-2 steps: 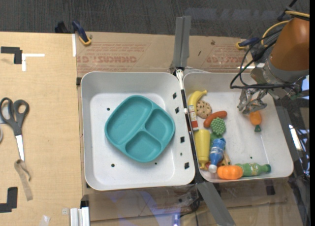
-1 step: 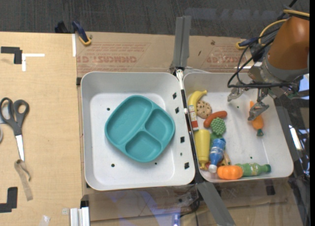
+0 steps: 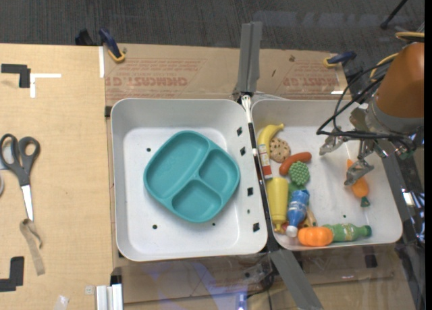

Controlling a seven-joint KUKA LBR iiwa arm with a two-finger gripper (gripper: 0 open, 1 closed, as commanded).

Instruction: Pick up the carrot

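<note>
The carrot (image 3: 360, 188) lies at the right side of the right bin (image 3: 388, 234), apart from the heap of toy food along that bin's left wall. The gripper (image 3: 345, 158) hangs just above it, its 2 fingers spread and holding nothing. It looks a light, stiff, smooth plastic toy; pinching across its thick orange middle seems safest.

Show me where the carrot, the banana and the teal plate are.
carrot (image 3: 361, 188), camera view, on its orange body at the right bin's right side.
banana (image 3: 267, 134), camera view, on the middle of its yellow curve.
teal plate (image 3: 169, 161), camera view, on the floor of its largest compartment.
</note>
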